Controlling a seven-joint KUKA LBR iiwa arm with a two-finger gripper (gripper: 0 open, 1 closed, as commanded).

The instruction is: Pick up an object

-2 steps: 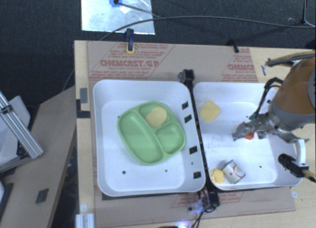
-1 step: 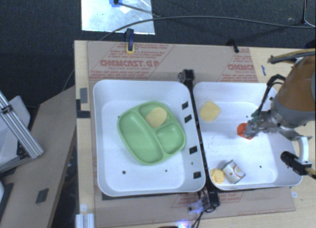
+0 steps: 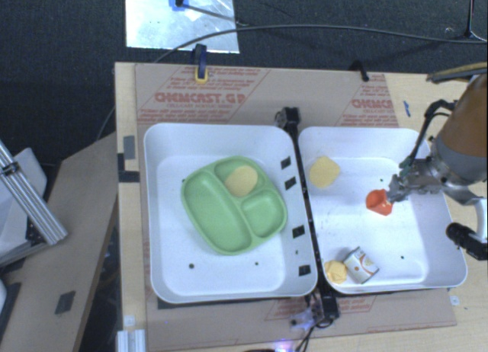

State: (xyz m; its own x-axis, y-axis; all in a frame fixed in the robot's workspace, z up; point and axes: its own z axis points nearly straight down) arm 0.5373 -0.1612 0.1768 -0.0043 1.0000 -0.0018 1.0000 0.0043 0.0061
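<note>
Two shallow white bins sit side by side on the bench; the left bin point(image 3: 164, 190) holds a green divided plate point(image 3: 229, 213) near its centre, and a pale yellow round piece point(image 3: 242, 180) lies in the plate's compartment at about 1 o'clock; the right bin point(image 3: 438, 263) holds the loose things; a second pale yellow lump point(image 3: 324, 171) lies toward 10 o'clock of that bin, close to the divider between the bins; a small orange-red object point(image 3: 378, 203) sits a little toward 2 o'clock of the bin's centre; a small yellow piece point(image 3: 335, 270) and a silver-white can-like item point(image 3: 360, 264) lie touching or just beside each other at about 7 o'clock, near the front wall; the arm enters from 3 o'clock, and its gripper point(image 3: 396, 190) is right at the orange-red object's 2 o'clock edge, seemingly touching it; whether its tips are spread or pinching the object cannot be told from this slant.
</note>
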